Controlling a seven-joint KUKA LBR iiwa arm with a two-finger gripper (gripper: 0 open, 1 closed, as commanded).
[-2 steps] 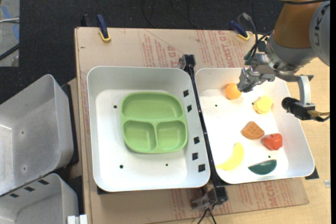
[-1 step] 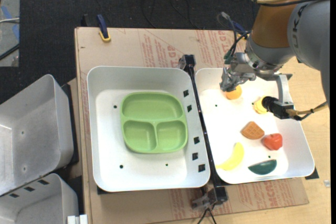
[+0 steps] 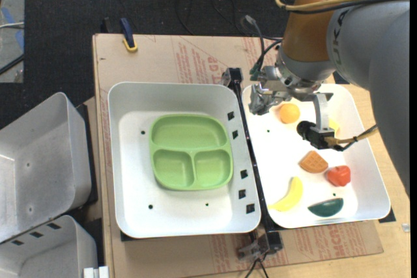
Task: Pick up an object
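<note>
The jaws [image 3: 264,99] are seen low over the upper left corner of the right bin [image 3: 365,198]; their state cannot be told. An orange ball [image 3: 288,113] lies just beside them. A green divided plate [image 3: 191,152] sits in the left bin [image 3: 124,140].

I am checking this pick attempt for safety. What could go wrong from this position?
1. The end effector hangs at the far left corner of the right bin, close to its wall; descending there might strike the rim.
2. The orange ball lies just beside it and, being round, may roll off if nudged.
3. The toys sit close together: orange wedge and red piece, so a grasp could disturb neighbours.
</note>
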